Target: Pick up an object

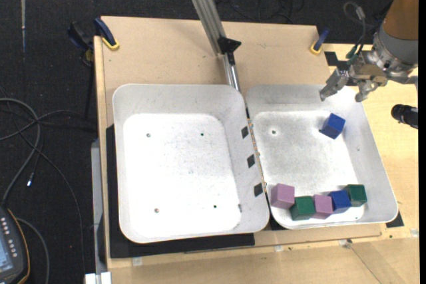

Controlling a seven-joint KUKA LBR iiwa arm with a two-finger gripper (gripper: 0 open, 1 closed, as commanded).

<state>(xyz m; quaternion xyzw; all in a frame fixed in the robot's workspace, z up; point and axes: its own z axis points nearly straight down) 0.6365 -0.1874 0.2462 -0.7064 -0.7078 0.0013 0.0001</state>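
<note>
Claw (346, 88), spread open and holding nothing, hangs above and just right of the lone blue cube (332, 126) in the right bin (373, 149); a descent from there risks clipping that tilted cube aside.

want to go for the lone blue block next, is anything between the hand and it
Nothing visible is in the way. The hand hangs open above the right bin's far edge, and the lone blue block sits just below it on bare bin floor. The other blocks are bunched along the near edge, well apart.
</note>
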